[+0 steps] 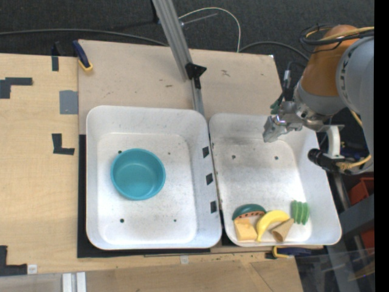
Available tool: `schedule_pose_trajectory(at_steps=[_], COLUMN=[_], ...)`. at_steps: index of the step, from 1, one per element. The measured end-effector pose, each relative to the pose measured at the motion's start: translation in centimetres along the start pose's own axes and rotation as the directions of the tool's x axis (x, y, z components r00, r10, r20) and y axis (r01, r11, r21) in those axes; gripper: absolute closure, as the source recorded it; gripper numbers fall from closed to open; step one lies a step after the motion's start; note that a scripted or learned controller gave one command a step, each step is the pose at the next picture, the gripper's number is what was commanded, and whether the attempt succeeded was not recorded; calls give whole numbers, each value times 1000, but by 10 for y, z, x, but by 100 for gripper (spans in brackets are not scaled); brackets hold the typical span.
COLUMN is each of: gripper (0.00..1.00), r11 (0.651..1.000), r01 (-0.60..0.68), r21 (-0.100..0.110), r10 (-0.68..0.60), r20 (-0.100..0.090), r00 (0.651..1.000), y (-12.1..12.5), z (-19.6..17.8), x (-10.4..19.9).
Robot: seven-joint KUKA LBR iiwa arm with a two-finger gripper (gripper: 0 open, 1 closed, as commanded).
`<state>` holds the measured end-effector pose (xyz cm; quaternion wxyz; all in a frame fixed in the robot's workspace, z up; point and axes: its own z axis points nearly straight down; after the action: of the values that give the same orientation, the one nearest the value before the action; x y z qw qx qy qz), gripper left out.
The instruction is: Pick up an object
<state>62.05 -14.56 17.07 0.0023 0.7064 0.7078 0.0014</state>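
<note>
Taking the right-hand bin (255, 157) as the landmark, the things worth picking all lie huddled in its near corner: a yellow banana (271, 220) curving across the middle of the heap, a tan block (245, 230) touching it on the side toward the other bin, a small brown cone-like piece (282, 229) tucked against the banana's outer end, a dark green domed piece (248, 211) just behind the block, and a ribbed green item (299, 212) just beside the banana toward the bin's outer wall. They look like toy food, so by my judgement light, stiff and rather smooth, apt to skid or roll if nudged instead of squeezed squarely. The ribbed green item stands a little apart from the rest and seems the easiest to take, across its narrow width; the banana would want pinching across its middle, where neighbours crowd it. The gripper (271, 131) hangs over the far part of this bin, well apart from the heap; whether it is released or clenched I cannot tell, and nothing shows in it. The left-hand bin (100, 163), alongside the landmark, holds a teal bowl (138, 174), upright, sitting alone; it too should be light and rigid.
</note>
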Motion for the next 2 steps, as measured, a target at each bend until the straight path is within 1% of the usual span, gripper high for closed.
schedule_pose_trajectory(at_steps=[1,2], gripper=[100,100], r11=[1000,1000], r01=[-1,0], r21=[1,2], r10=[1,0], r20=[0,0], r00=[1000,1000], y=[1,5], z=[-53,-99], x=[0,-6])
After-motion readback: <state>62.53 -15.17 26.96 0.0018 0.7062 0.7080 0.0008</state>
